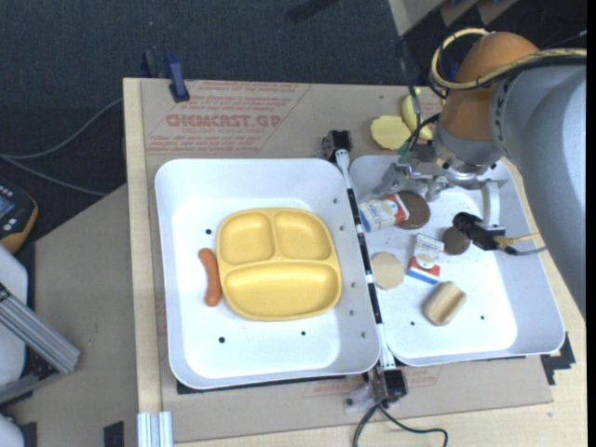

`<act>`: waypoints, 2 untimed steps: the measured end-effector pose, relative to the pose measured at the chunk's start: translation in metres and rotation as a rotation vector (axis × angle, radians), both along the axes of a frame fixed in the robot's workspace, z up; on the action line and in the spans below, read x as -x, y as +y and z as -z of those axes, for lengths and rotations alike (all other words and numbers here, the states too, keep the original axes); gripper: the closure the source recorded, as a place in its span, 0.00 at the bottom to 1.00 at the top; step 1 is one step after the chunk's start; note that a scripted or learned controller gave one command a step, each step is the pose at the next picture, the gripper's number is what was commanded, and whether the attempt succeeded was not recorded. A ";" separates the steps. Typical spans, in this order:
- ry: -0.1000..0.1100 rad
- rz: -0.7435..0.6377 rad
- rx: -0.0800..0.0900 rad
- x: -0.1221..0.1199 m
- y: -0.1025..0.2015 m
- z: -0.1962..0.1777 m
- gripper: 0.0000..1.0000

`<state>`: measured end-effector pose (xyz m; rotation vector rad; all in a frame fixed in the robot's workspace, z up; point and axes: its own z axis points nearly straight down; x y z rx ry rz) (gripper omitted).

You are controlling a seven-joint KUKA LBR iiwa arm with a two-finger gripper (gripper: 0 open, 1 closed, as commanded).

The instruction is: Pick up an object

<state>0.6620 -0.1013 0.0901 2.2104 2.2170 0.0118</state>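
The right bin [484,338] holds several small items. A white, blue and red carton [380,214] lies beside a dark brown disc [414,210]. Further forward are a smaller brown piece [455,242], a flat red and blue packet [425,259], a tan round biscuit [386,271] and a bread roll [444,303]. My gripper [449,177] hangs below the orange band over the back of this bin, just right of the carton and disc. Nothing can be seen held in it.
The left bin [186,194] carries a yellow divided plate [277,262] with an orange sausage [210,276] to its left. Yellow toy food [391,130] lies on the cardboard behind the right bin. The grey arm [549,156] covers the right bin's far right side.
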 end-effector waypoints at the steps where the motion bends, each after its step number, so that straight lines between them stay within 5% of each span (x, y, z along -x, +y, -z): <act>1: 0.000 0.004 -0.003 -0.009 -0.032 -0.001 0.00; 2: 0.001 0.003 0.001 -0.008 -0.029 -0.001 0.00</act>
